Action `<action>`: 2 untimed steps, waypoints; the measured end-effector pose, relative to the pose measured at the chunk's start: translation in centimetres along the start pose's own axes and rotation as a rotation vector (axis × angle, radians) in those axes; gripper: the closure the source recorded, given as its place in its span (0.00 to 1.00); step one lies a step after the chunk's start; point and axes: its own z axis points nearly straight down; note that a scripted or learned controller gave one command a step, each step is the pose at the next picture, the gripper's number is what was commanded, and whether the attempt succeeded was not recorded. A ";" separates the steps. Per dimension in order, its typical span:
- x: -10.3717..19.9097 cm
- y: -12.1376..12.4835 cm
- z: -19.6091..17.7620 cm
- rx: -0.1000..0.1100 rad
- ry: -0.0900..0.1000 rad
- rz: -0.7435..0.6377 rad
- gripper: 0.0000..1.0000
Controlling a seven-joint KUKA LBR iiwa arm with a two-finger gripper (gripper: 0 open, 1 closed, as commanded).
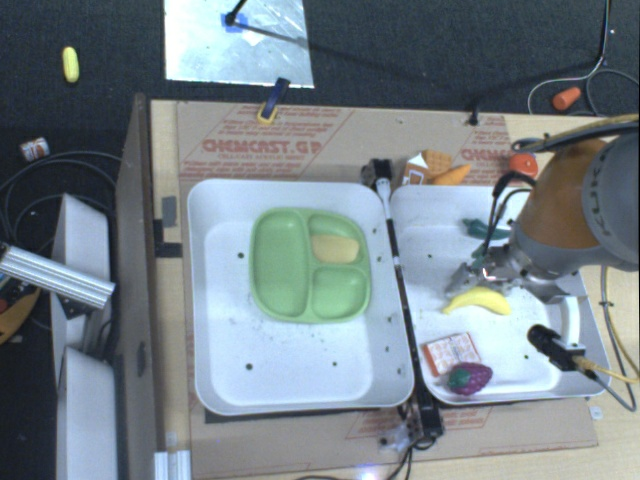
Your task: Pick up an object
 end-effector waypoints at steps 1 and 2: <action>0.2 0.2 -1.1 -0.005 0.001 -0.004 1.00; 0.3 0.2 -1.1 -0.004 0.002 -0.004 0.00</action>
